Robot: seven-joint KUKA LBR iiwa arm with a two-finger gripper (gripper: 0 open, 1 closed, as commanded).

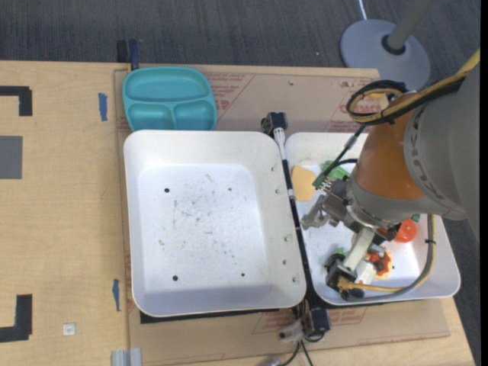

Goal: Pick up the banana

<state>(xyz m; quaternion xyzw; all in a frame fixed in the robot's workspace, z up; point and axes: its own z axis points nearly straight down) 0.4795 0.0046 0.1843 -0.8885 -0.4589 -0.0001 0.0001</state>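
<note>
Arm (427, 158) comes in from the right, big grey body w/ orange band (385, 166) hanging low over the right bin (446, 277). Wrist is angled down & toward that bin's left half. End effector (322, 213) sits low over the bin floor, approx. mid-depth, just right of the wall shared w/ the left bin (206, 219). Can't tell from this angle whether it's open or closed.

Banana (303, 181), pale yellow, lies in the right bin's upper-left part, close to the left wall, just up & left of the end effector. Whether the two touch, can't say. Green item (332, 172) sits just beside the banana on its right, partly under the arm. Red-orange item (406, 232) pokes out nr the arm's lower right edge, & another orange-red bit (380, 261) lies nr the bin's front.

Left bin floor shows dark scuff marks. Teal divided tray (169, 97) sits on the table (61, 204) behind the left bin, right up against its back rim.
</note>
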